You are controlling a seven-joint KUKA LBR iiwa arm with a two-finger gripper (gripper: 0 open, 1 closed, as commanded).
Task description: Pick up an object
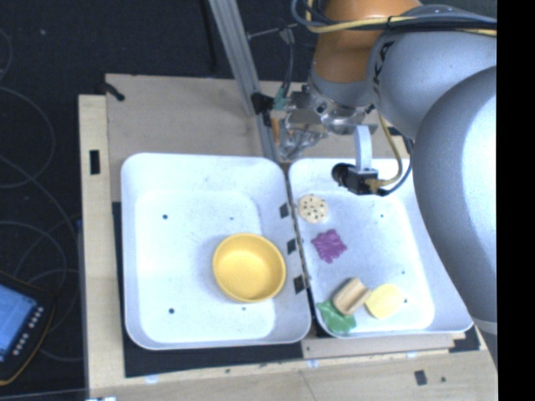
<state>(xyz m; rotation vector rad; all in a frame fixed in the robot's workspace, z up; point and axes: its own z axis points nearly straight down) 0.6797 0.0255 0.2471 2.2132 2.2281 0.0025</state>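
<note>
My gripper (290, 150) hangs over the far end of the ridge between the two bins, raised above the bench. In the left bin (159, 199) sits a yellow bowl (248, 267) near the right wall. The right bin (393, 224) holds a round cream cookie with dark dots (313, 208), a purple lumpy piece (329, 245), a tan cylinder (349, 294), a yellow oval piece (384, 301) and a green piece (334, 319) in the near left corner. All of them lie nearer the camera than the gripper.
A slanted metal rail (234, 48) rises behind the bins, just left of the gripper. The grey arm (451, 140) covers the right bin's far right side. A black cable clip (355, 176) hangs over the right bin's far part.
</note>
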